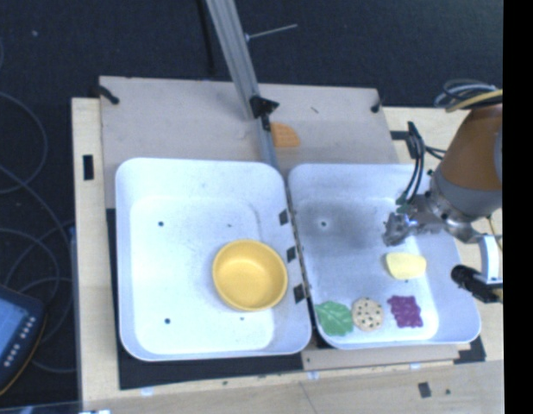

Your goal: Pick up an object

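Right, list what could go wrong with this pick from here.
1. The tool sits just above the pale yellow piece, near its left end; a descent there may nudge it instead of catching it.
2. That piece lies close to the right bin's far wall, so a push could wedge it there.

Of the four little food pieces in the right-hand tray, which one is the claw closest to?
The pale yellow piece, just below the gripper. The green, cookie-like and purple pieces lie in a row farther down.
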